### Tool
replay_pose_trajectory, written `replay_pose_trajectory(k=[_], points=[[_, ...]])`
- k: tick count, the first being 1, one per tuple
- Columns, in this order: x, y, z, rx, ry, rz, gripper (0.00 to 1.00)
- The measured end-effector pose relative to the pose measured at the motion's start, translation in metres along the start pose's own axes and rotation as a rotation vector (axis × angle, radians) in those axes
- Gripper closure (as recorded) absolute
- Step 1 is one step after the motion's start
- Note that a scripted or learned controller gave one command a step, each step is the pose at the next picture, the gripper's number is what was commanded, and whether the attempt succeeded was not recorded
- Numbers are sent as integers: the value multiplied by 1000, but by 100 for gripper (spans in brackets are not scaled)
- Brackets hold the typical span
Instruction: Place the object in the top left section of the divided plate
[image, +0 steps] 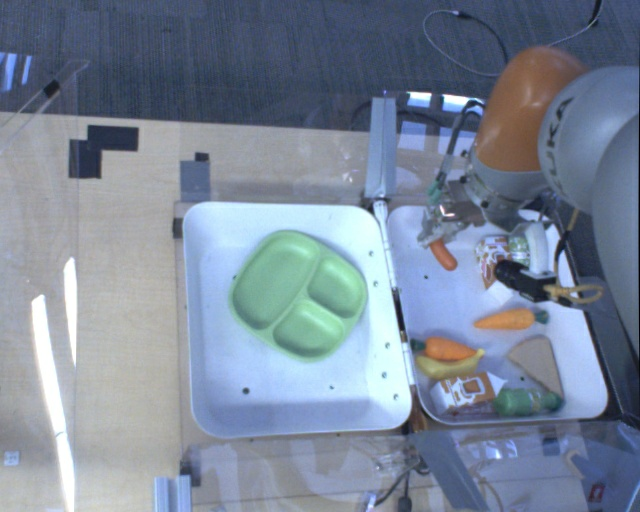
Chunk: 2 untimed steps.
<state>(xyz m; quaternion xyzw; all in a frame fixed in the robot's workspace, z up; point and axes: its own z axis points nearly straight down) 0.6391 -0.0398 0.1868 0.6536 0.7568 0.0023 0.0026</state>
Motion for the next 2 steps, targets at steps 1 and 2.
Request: replay_pose_trajectory(k=[1, 2], points=[[83, 8, 1, 2, 2, 147, 100], [175, 17, 40, 3, 3, 22, 100]])
